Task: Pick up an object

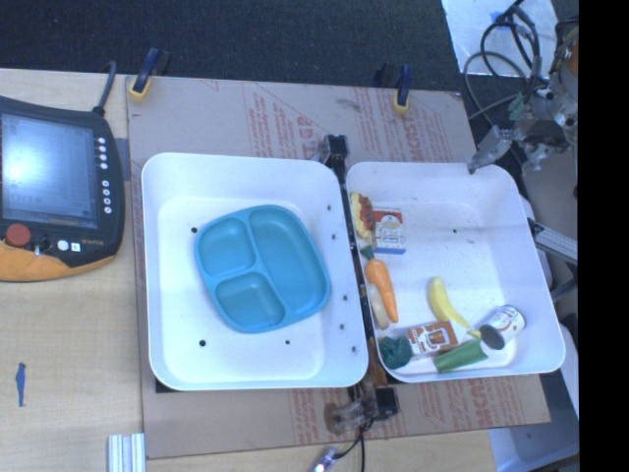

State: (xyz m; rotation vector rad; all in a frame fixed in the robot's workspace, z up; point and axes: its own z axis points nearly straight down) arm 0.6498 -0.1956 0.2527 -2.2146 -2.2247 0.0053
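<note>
Resting in the left bin (167, 264), a blue divided plate (261, 267) lies flat near the centre. The right bin (491, 224) holds the pickable items: a small carton (389, 231) near its left wall, an orange carrot (381, 289) just below it, a yellow banana (445, 303) toward the middle, and along the front wall a brown packet (431, 338), a green item (459, 356) and a can (500, 324) lying on its side. The gripper (488, 151) sits above the right bin's rear right corner, well apart from all items. Jaw state cannot be determined from this view. A teach pendant (54, 190) rests left of the bins.
</note>
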